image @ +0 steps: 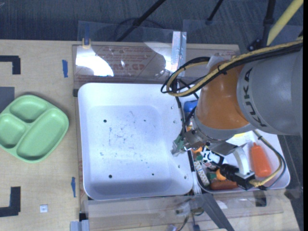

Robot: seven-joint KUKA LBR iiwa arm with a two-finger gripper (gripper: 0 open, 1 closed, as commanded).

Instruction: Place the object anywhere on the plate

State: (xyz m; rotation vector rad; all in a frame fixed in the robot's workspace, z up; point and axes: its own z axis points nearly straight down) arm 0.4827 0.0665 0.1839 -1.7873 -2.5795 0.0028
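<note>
The plate [32,128] is a pale green, rounded dish split into three compartments, two smaller ones toward the top and left and one long one on the lower right; it lies flat on the wooden surface [48,191] well to the left of both bins, and all its compartments hold nothing. Which object is meant for it cannot be told for certain; the plainest candidate is an orange, carrot-shaped piece [260,160] lying in the right bin [284,177], near that bin's right wall, with a white piece [240,159] just beside it on its left. The left bin [130,138] is a shallow white tray with rounded corners, its floor bare apart from faint bluish scuffs and a few small dark dots. The right bin is mostly covered by the arm [260,90], whose grey body and orange band hang over its upper half; at its lower edge lies a clutter of small things, among them something dark and something orange-red, too tangled to tell apart. The pincer [188,146] sits low at the seam between the two bins, over the right bin's left wall, and whether it is released or clenched cannot be told, since cables and the wrist hide it. A blue item [189,107] peeks out beside the orange band, at the top left of the right bin.
</note>
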